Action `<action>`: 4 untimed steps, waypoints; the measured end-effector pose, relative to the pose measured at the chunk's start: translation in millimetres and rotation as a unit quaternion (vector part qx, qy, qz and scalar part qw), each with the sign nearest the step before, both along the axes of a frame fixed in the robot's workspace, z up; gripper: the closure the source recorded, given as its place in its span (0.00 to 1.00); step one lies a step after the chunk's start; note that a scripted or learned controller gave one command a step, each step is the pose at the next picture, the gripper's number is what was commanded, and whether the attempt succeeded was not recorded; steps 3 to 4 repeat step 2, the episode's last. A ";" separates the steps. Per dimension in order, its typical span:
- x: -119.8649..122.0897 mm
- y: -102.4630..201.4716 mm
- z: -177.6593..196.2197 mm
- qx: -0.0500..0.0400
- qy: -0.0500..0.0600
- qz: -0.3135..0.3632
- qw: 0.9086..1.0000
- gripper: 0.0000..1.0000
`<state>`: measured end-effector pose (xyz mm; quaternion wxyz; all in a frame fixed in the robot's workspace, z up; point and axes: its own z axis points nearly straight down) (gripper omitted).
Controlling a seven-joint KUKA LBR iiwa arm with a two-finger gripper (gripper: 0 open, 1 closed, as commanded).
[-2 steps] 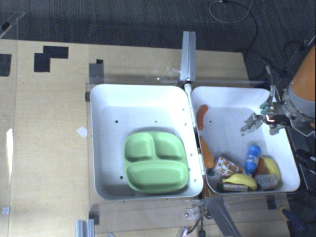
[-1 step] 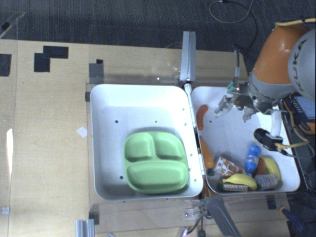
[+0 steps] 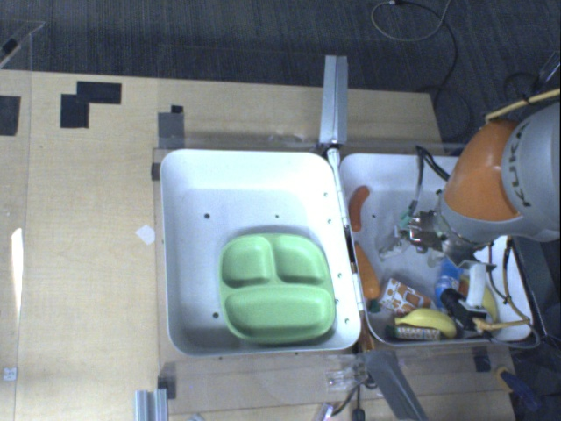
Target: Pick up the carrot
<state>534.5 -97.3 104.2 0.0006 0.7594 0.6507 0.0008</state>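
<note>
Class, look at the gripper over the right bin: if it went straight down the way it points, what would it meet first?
Probably the bare white floor of the right bin. The gripper hangs right of the carrot and sausage, not over either. Depth is hard to judge from this slanted view.

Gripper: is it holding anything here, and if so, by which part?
Nothing visibly held. The gripper hovers in the right bin with no object seen between its tips. The carrot lies apart from it, against the bin's left wall.
</note>
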 end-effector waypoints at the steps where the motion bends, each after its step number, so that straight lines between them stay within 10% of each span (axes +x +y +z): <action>1: 1.9 0.6 11.2 0.000 -0.002 0.000 1.000 1.00; 4: 5.6 1.0 0.5 0.001 -0.001 -0.063 0.998 1.00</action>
